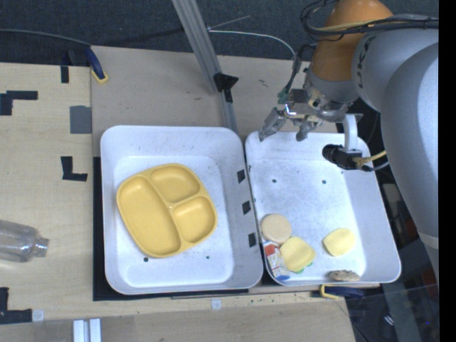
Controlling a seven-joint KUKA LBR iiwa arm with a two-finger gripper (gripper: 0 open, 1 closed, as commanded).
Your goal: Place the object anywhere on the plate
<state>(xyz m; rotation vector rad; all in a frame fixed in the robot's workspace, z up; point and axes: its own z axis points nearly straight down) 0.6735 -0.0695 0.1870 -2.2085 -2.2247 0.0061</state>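
Small food items (297, 253) without legible labels, yellow plate (165, 209), gripper (286, 128) open

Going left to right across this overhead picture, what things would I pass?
Clear bottle → yellow divided plate in the left bin → round tan piece → yellow block in the right bin.

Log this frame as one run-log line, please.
stage: pre-grasp | gripper: open, holding nothing, over right bin's far edge | plate: left bin, bare | items: right bin near edge
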